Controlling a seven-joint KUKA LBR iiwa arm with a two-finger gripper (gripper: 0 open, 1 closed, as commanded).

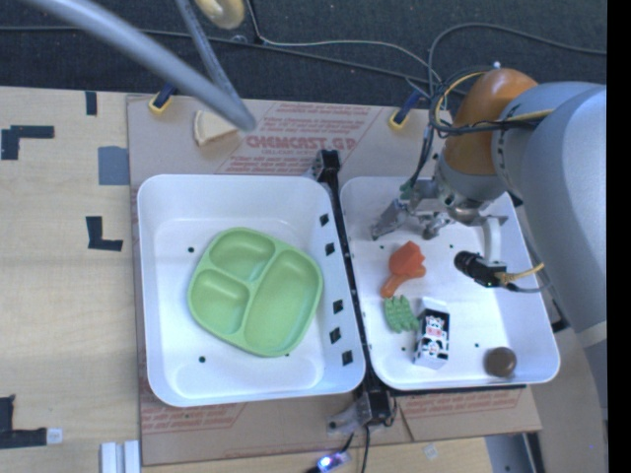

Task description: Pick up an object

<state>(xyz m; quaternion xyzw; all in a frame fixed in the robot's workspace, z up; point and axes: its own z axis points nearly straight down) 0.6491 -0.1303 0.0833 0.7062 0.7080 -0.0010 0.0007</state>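
We see the gripper point(412, 215) hanging over the right bin point(523, 358) near its far edge — finger state we cannot tell — poised above the orange toy point(403, 265) mid-bin, presumably positioned for a descent onto it.

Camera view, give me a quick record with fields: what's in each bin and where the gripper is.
left bin: green divided plate
right bin: orange toy, green toy, black-and-white carton, brown ball
gripper: over the right bin's far end, above the orange toy, holding nothing visible
arm: enters from the right
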